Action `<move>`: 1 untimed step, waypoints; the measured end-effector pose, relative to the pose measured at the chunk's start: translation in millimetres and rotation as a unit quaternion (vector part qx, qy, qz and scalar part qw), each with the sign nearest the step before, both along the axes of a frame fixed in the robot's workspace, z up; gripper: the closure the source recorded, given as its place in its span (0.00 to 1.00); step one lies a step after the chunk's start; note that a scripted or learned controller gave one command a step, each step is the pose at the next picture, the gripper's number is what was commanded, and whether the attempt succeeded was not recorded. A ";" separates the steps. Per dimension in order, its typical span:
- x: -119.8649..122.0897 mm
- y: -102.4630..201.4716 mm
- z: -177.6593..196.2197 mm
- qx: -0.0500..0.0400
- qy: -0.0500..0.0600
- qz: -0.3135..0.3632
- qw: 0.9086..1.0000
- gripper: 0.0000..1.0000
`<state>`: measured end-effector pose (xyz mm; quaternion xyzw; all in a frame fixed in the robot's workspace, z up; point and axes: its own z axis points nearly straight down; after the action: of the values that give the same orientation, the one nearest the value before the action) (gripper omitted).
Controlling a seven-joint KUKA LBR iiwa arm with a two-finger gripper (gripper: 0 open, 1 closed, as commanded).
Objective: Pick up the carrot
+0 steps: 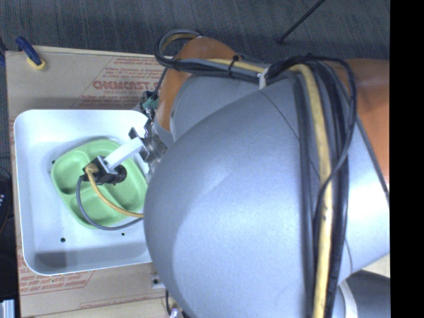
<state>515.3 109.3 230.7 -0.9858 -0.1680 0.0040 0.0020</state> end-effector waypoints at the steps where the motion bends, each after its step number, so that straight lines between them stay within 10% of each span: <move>1: 60.8 1.9 -4.0 0.001 -0.002 0.223 0.975 1.00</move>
<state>576.0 111.3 226.7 -0.9233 -0.3840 0.0025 0.0019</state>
